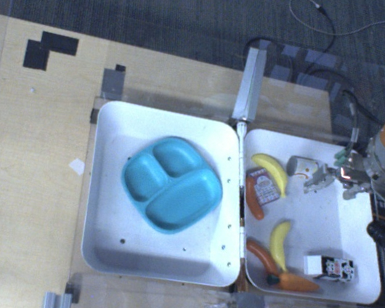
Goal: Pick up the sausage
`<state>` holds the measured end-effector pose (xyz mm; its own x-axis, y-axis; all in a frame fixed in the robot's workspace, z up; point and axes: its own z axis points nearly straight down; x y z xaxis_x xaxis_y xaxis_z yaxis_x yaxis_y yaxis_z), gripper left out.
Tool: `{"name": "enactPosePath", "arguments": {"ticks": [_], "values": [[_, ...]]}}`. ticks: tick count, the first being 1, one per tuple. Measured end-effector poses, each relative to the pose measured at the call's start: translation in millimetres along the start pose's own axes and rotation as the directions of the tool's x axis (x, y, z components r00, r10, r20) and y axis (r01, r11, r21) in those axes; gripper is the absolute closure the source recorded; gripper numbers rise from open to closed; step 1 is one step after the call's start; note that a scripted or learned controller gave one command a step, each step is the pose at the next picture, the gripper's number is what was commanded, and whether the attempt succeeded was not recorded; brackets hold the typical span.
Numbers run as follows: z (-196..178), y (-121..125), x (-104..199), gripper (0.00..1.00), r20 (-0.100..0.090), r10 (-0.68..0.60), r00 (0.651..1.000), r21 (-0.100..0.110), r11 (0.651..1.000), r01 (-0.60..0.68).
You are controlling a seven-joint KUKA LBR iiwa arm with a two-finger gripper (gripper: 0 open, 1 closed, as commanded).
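- Task status: not started, judging by the layout. Sausage (262,255) lying in right bin (355,237), low near the front-left corner, at about 7 o'clock from bin centre.
- Second reddish link (253,201) along the left wall, partly under a small packet (266,188); could equally be the target.
- Gripper (334,176) hovering over the bin's upper part, at about 1 o'clock from the sausage, well apart from it. Nothing visibly held; finger spacing cannot be told.
- Remaining: travel to 7 o'clock, descent, closure, lift.
- Obstructions: banana (279,244) just beside the sausage; carrot (297,282) touching or nearly touching its lower end; bin wall close.
- Elsewhere: second banana (271,169), milk carton (329,267), grey object (302,165); blue divided plate (172,184) in left bin (97,236).
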<state>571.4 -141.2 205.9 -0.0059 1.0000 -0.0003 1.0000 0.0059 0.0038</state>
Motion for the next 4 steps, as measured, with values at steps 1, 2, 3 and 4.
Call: {"name": "enactPosePath", "arguments": {"ticks": [1,2,3,4], "values": [[88,-75,-17,0.00,0.000,-0.041,0.999,0.001,0.999,0.041],[54,-80,59,0.00,0.000,-0.133,0.991,-0.001,0.991,0.133],[116,-81,8,0.00,0.001,-0.269,0.963,-0.007,0.963,0.269],[89,-83,-56,0.00,0.000,-0.341,0.940,-0.003,0.940,0.341]]}}
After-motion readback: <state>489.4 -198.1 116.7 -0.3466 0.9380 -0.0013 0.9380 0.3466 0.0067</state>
